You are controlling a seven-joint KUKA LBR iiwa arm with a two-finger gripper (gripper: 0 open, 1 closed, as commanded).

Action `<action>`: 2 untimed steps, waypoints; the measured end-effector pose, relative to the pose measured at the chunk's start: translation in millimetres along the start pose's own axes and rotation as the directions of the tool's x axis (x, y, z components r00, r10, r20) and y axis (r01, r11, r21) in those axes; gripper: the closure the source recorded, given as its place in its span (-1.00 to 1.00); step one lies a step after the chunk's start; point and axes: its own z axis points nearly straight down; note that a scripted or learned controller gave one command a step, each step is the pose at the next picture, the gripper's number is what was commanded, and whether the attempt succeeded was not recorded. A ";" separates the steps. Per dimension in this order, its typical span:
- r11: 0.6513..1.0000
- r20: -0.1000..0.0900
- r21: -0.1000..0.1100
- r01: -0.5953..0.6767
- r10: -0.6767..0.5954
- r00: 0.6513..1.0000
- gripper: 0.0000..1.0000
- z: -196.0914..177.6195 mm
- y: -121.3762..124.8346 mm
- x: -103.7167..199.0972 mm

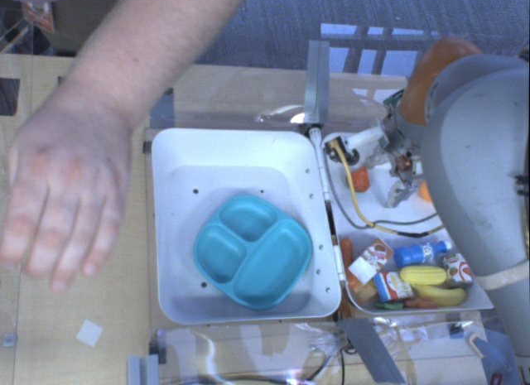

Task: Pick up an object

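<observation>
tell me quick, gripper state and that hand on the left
Gripper: over the right bin; open or shut cannot be told, nothing seen held.
Hand: a person's, open, fingers spread, holding nothing, left of the left bin.

We see a blurred bare human hand (pixel 62 201), its forearm cut off by the top edge. The bulky grey arm (pixel 480 176) hides much of the right white plastic bin (pixel 364 296), and the small items heaped there are too small to name.

Blue divided plate (pixel 252 250) in left bin (pixel 178 209); wooden bench (pixel 74 342)
</observation>
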 end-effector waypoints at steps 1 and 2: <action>1.000 -0.003 0.001 0.002 -0.002 1.000 1.00 -13.0 -0.1 1.9; 1.000 0.000 0.000 -0.024 0.024 1.000 1.00 -0.3 20.9 -5.1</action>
